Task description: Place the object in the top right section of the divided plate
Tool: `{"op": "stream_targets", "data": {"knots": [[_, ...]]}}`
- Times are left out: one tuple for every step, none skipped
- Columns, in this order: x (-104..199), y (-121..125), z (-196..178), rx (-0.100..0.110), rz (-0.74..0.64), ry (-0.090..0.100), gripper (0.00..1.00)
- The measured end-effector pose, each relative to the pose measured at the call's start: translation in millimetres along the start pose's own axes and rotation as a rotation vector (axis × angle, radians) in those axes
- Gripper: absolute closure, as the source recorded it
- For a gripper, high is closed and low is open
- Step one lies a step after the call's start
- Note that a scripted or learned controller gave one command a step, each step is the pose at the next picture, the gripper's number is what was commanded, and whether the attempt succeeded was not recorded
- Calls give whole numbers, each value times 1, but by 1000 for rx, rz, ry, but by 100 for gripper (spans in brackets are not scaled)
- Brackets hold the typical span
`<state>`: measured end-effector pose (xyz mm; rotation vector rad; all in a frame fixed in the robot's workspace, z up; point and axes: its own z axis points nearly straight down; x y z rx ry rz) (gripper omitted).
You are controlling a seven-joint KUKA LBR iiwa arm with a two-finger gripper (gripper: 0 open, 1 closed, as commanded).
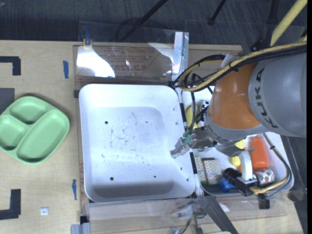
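Tool (181, 146) | over left bin's (97, 106) right rim | opening unclear

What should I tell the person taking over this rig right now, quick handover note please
Gripper: low over the seam between the two bins, at the left bin's right rim; whether it grips anything cannot be told.
Divided plate: green, on the bench left of the bins, all sections bare.
Objects: a cluttered pile in the right bin, including an orange item, a blue piece and a patterned square.
Done: nothing placed on the plate yet.
Left: secure an object, carry it across the left bin, set it in the plate's top right section.
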<state>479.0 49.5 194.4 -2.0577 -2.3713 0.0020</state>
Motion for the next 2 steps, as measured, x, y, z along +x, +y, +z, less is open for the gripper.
{"op": "stream_targets", "data": {"knots": [[73,17,-82,-2,91,-1,0],[74,17,-92,-1,88,-2,100]]}}
